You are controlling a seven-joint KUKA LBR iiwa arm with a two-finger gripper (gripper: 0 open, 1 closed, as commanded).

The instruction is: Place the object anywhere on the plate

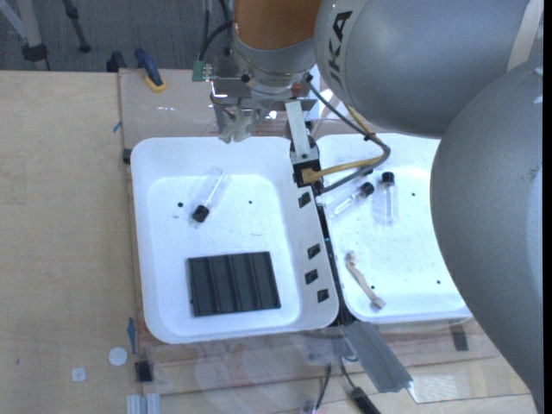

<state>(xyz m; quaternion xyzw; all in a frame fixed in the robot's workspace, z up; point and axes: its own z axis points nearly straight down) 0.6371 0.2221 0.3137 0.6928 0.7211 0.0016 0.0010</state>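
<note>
A dark ridged plate [234,283] lies flat in the near part of the left bin [147,257]. A clear tube with a black cap [207,198] rests on the bin floor farther back, cap end toward the camera. My gripper [235,130] hangs over the far rim of the left bin, behind the tube and apart from it. Nothing shows in its grasp.
The right bin [431,304] holds two more clear capped tubes [354,198] [385,198] and a beige stick [364,281]. A black-marked divider [312,248] runs between the bins. The arm's bulk covers the right bin's far and right parts.
</note>
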